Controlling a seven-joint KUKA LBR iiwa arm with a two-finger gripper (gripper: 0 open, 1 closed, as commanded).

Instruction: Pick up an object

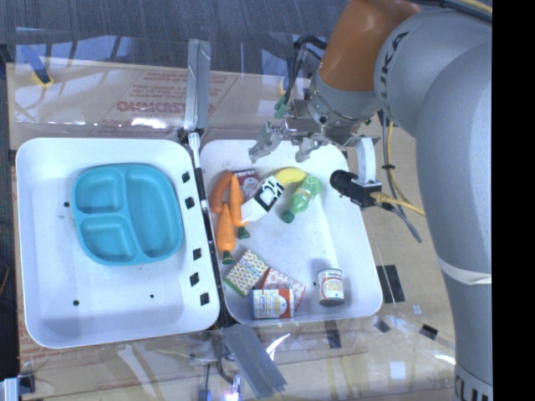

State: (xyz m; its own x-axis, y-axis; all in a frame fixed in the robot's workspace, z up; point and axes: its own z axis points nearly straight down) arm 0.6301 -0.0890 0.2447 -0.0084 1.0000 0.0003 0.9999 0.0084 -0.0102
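Camera view: we log the tool point(282, 144) over the far edge of the right bin point(355, 249), its fingers spread apart with nothing between them. The candidate objects crowd the far-left part of that bin: a yellow banana point(289, 176), a green bottle point(299, 198), a black-and-white carton point(266, 195) and two carrots point(226, 214), touching or overlapping. We judge the main risk to be this clutter: closing here could catch two items or squeeze the rounded bottle out sideways. A descent close to the far rim could also strike the bin wall. The can point(331, 286) and small boxes point(272, 297) near the front edge stand more apart. The left bin point(42, 224) holds a blue divided tray point(128, 211).
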